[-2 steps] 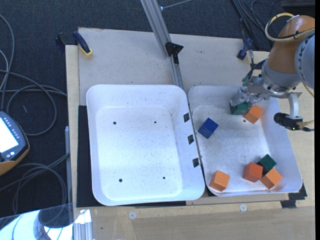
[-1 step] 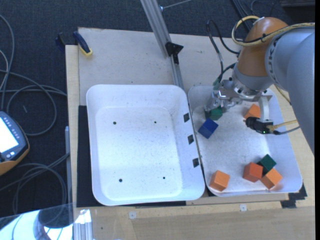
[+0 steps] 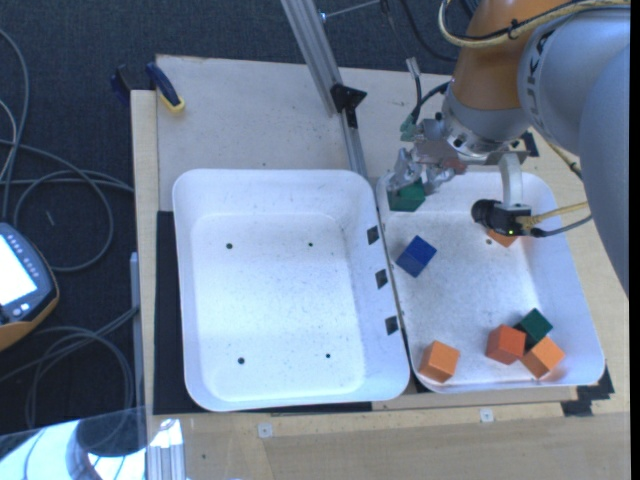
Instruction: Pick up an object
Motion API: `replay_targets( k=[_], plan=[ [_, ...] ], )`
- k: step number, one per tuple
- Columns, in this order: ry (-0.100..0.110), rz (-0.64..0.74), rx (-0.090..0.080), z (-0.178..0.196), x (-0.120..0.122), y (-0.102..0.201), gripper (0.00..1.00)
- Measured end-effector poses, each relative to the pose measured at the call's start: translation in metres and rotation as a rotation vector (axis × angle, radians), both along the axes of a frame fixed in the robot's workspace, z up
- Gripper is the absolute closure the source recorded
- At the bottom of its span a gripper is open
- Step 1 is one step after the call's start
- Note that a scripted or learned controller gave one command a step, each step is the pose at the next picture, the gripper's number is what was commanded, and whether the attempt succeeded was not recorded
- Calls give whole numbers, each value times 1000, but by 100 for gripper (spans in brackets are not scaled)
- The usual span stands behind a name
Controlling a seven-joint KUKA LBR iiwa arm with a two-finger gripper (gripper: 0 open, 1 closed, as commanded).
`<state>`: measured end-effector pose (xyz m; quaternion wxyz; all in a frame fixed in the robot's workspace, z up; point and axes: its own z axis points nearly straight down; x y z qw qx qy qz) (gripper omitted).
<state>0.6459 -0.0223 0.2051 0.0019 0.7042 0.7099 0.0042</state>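
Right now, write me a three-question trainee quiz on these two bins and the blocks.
1. True or false: the blue block lies in the left bin.
2. What colour is the block at the gripper? A red, B green, C blue.
3. How many orange blocks lie near the right bin's front edge?

Key
1. False; it is in the right bin.
2. B; a green block shows at the fingertips.
3. Three, beside a dark green block.

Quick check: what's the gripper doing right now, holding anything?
Gripper: shut on the green block, held over the right bin's upper left corner.
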Motion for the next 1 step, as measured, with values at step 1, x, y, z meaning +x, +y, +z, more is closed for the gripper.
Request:
replay_targets(
  k=[1],
  plan=[
    [13,1,1,-6,-21,104,100]
  ],
)
